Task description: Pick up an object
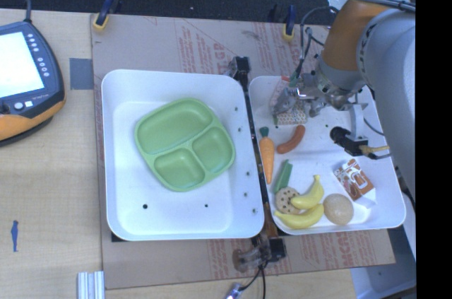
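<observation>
My gripper (284,105) hangs low over the back left corner of the right bin (381,220). Right below it, touching or nearly so, lies a small pale speckled block (287,119). An orange-brown sausage (291,139) lies just in front of it. A carrot (267,157) rests along the bin's left wall. A green stick (283,176), a chocolate-chip cookie (284,201), two yellow bananas (304,206), a round beige ball (338,209) and a red-and-white packet (353,179) fill the front half.
The left bin (120,213) holds a green divided plate (185,143). The grey arm with its orange band (353,25) comes in from the upper right over the right bin's back. An orange-edged tablet (25,78) sits at the bench's far left.
</observation>
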Controlling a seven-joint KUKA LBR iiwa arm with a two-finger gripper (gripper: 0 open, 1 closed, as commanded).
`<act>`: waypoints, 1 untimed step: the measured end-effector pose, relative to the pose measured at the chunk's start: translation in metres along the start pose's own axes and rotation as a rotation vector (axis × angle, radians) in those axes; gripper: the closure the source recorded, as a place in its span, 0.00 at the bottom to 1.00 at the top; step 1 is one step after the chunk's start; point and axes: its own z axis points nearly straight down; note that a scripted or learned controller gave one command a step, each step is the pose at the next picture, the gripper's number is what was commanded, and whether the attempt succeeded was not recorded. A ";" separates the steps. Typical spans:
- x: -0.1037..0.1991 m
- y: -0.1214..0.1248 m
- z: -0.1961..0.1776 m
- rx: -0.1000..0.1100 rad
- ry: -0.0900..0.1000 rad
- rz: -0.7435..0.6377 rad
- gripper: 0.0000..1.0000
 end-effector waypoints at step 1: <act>-0.003 -0.046 0.003 0.003 -0.001 0.000 0.00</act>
